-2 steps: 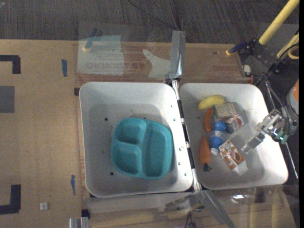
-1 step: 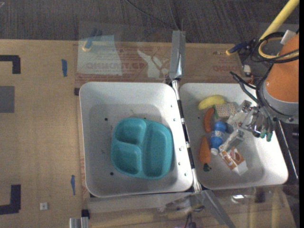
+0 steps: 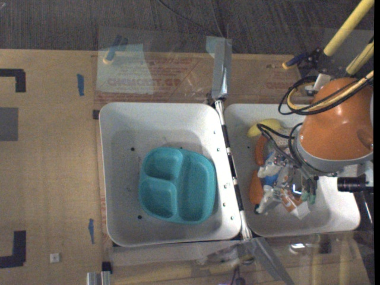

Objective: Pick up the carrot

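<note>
The left bin holds a teal divided tray. The right bin holds a yellow banana and the carrot, orange and long, partly covered by the gripper. The gripper hangs over small cluttered items; I cannot tell how wide it stands.

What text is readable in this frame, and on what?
Clear sheet on the bench behind the left bin: faint reddish print, too blurred to read.
Packet by the gripper in the right bin: markings too small to read.
Nothing else bears text.
</note>
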`<state>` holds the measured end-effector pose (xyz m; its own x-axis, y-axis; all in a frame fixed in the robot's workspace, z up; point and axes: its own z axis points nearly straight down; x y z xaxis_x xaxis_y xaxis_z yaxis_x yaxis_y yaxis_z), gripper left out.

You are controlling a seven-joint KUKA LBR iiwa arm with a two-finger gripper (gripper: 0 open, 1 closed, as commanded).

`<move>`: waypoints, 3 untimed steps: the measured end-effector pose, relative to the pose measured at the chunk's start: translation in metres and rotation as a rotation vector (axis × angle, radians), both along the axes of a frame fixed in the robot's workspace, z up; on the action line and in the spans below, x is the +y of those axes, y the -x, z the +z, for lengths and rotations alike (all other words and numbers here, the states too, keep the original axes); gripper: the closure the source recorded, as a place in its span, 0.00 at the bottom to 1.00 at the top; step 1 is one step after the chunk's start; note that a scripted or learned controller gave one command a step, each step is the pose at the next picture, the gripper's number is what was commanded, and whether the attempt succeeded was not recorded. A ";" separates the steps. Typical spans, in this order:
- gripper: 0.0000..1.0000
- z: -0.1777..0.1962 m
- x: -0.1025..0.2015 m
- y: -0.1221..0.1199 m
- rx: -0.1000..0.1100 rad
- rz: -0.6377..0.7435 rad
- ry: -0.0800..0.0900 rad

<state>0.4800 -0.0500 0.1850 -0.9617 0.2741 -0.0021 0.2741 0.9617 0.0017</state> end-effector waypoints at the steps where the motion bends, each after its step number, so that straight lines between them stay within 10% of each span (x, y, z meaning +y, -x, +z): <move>1: 0.00 -0.048 -0.044 -0.103 -0.005 0.136 0.001; 2: 0.00 -0.022 -0.044 -0.091 -0.006 0.124 0.001; 3: 0.00 -0.096 -0.061 -0.047 -0.011 0.218 0.002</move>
<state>0.5274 -0.1115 0.0894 -0.9981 0.0597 -0.0135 0.0596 0.9982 0.0014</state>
